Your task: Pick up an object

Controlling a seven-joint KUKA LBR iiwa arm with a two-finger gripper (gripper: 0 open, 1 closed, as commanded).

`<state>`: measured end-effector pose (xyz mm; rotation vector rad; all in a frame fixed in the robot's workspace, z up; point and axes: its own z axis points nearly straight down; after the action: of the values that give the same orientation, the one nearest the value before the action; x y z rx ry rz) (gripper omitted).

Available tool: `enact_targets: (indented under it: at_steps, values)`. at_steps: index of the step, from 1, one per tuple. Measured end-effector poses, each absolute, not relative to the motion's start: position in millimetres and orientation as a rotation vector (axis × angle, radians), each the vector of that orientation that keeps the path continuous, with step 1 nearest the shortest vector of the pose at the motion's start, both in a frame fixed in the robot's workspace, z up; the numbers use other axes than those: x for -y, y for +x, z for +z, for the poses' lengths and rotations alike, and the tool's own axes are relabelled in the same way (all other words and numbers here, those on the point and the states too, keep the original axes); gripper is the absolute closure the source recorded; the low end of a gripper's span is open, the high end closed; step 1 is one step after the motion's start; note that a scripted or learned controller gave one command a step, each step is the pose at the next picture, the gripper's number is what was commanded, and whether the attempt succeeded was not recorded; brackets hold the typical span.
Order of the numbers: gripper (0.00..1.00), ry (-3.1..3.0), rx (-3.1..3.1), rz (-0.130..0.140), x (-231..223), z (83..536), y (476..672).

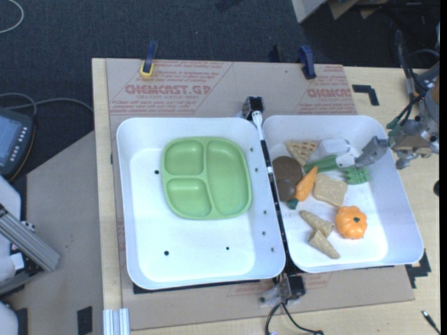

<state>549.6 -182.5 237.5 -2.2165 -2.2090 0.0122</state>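
The right bin holds several toy foods. A tan waffle wedge and a white piece lie at the back. A brown lump, an orange carrot and a tan cracker sit in the middle. An orange pumpkin and two tan wedges lie at the front. A green item rests beside the cracker. My gripper hangs low over the bin's back right part, just right of the white piece and above the green item. Nothing shows held in it.
The left bin holds a green divided plate. A black clip sits where the two bins meet at the back. Blue and yellow clamps hold the board's far edge.
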Motion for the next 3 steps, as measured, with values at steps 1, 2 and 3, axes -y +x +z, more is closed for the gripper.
enact_targets:
  at_steps: [1,2,3]
  values:
    - [0.0,-2.221,2.221,0.0,182.0,245.2,552.1]
    - [0.0,-2.218,2.218,0.004,180.3,202.7,553.7]
    - [0.0,-2.217,2.218,0.004,179.4,156.1,561.0]
